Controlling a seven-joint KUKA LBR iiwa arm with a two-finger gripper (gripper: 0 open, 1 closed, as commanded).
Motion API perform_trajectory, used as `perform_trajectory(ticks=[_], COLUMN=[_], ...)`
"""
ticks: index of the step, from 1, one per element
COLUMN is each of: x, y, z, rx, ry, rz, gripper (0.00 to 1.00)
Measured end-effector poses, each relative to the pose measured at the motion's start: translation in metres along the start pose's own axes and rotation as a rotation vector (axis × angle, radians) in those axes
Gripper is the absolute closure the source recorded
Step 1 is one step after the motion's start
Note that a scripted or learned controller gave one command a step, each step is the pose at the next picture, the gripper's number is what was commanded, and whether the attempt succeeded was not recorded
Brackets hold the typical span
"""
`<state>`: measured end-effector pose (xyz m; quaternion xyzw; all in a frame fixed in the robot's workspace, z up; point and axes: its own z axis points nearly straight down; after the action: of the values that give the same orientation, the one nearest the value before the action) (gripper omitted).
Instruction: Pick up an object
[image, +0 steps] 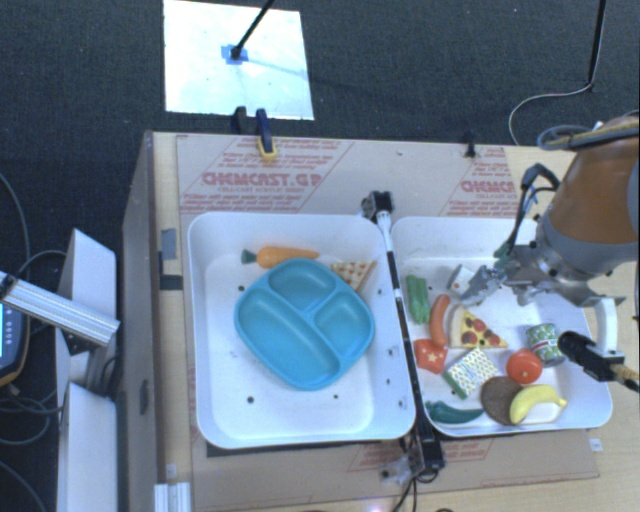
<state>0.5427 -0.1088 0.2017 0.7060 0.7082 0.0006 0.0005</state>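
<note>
Camera view shows the pincer (478, 287), whose state cannot be told, poised above the crowded right bin (600, 405), where the pizza slice (480, 331) could be missed or neighbouring toys nudged.

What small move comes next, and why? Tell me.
Probably lower the gripper straight down toward the pizza slice just below it in the right bin: it hovers above the toys and nothing sits between its fingers.
</note>
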Motion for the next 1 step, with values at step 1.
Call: perform_trajectory(ticks=[1], x=[0.0204], y=[0.0466], z=[0.1129], rx=[-0.009], ry=[-0.002], rz=[0.001], gripper=[0.0])
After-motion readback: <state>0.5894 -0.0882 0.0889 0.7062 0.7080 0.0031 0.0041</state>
